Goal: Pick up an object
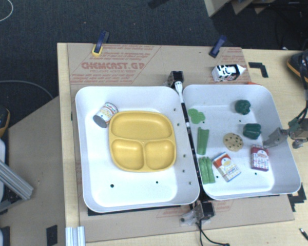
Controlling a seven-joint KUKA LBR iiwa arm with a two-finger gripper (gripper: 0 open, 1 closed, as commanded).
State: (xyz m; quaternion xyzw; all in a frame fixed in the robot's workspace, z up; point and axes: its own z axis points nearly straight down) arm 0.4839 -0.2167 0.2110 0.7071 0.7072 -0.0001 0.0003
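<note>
- Camera view: we see the hand [278, 136] low over the right bin's [277, 181] right rim, likely placed to reach the loose toys inside.
- We cannot tell how the hand is set; nothing visibly sits in it.
- Nearest that rim: a green pepper [252, 130] and red packet [260, 158], just beside the hand.

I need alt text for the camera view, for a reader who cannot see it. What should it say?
From above, the gripper hovers at the right bin's right edge, near a dark green block and a red packet, holding nothing visible. The bin also contains a cookie. The left bin holds a yellow divided tray and a small can.
</note>
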